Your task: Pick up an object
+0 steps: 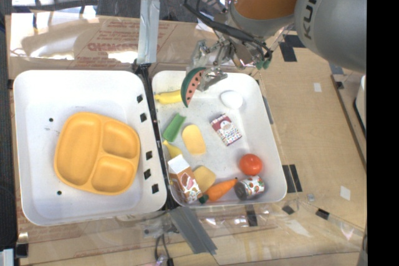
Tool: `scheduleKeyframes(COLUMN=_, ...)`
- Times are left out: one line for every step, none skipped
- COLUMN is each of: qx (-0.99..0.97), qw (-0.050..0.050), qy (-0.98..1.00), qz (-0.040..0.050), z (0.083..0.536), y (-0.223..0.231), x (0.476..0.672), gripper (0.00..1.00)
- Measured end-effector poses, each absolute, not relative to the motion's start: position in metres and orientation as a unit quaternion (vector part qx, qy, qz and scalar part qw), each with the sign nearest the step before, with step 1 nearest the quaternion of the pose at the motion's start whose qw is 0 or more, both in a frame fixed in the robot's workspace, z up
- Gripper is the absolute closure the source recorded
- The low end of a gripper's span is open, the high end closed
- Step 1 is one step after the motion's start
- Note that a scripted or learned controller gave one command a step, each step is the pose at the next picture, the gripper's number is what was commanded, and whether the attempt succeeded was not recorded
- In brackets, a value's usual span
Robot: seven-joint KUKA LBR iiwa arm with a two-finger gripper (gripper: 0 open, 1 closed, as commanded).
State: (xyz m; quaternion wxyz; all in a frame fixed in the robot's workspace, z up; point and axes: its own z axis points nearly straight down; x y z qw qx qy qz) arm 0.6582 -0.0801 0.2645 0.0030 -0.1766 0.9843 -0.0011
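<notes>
Watermelon slice [189, 85] hangs upright from fingers [215, 76], rind leftward.

a yellow divided tray [96, 152] lies in the left bin [31, 87]. brown cardboard [109, 40] covers the bench behind, with a grey tape strip [148, 31] on it.

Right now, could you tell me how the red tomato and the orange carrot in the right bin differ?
The round red tomato is ball-shaped, while the orange carrot is long and tapered. The tomato sits apart on bare bin floor; the carrot lies at a slant along the near wall, between a yellow block and a small printed can. Both are toy foods lying in the right-hand shallow white bin.
</notes>
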Motion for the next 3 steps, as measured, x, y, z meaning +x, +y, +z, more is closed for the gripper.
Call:
scheduleKeyframes(qx=-0.132, qw=0.000, qy=0.991, qz=0.0007, z=0.250, y=0.011, x=0.657, gripper=1.00)
scheduleKeyframes(qx=-0.285, qw=0.002, qy=0.958, qz=-0.0008, z=0.249, y=-0.029, x=0.657, gripper=1.00)
scheduleKeyframes(qx=-0.400, qw=-0.002, qy=0.917, qz=0.0012, z=0.162, y=-0.103, x=0.632, gripper=1.00)
